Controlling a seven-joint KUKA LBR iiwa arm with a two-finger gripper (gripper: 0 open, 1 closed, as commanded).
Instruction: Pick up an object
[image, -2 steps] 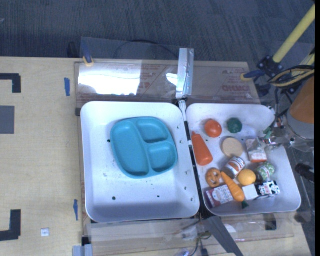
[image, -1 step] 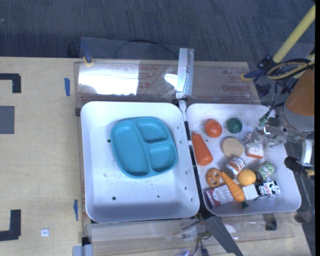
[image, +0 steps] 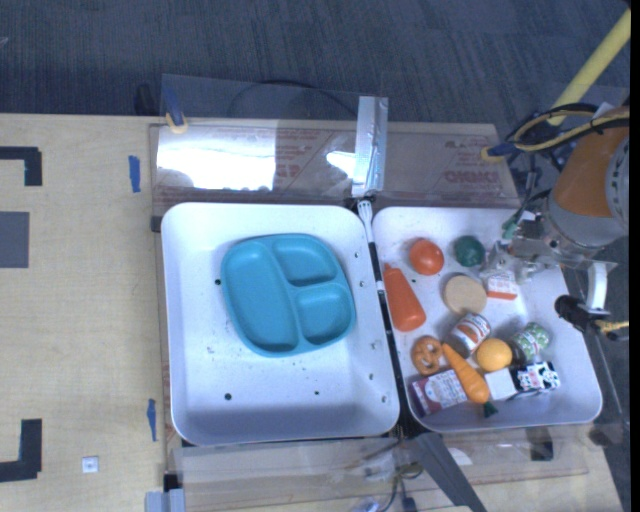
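Your left bin (image: 190, 300) carries a blue tray (image: 288, 292); the objects crowd the right bin (image: 585, 400). Aim for the tan disc (image: 465, 293), which sits apart. The hand (image: 520, 248) hovers nearby; I cannot tell its state.

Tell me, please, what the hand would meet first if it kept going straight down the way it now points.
Probably the tan round item or the small white-and-red packet beside it, near the far right of the right bin. The hand hangs just above them; depth is unclear from this slanted view, so this is a judgement.
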